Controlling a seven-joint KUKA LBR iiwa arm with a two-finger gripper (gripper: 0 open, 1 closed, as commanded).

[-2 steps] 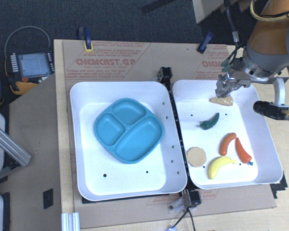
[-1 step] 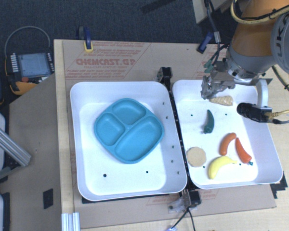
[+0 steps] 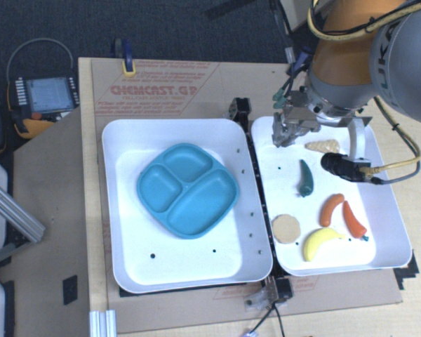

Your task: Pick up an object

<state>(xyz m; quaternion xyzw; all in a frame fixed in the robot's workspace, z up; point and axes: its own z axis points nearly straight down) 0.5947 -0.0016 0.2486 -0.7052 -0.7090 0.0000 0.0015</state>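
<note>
Over the right bin's (image 3: 389, 216) far-left corner hangs the gripper (image 3: 289, 133); how far its fingers are parted I cannot tell. Nearest is the cream piece (image 3: 323, 146), just right. Centre over it before descending.

1 fixed camera looks down on the bench (image 3: 91, 188) from above at a slant, far enough back to take in both white bins whole. The left bin (image 3: 119, 209) sits near the middle of the view and the right bin (image 3: 386, 248) runs toward the right edge, with bare bench board beyond them at the top. The arm (image 3: 365, 41) enters at the upper right, looming large because it stands closer to the lens. Dark floor borders the bench at top and left.
</note>
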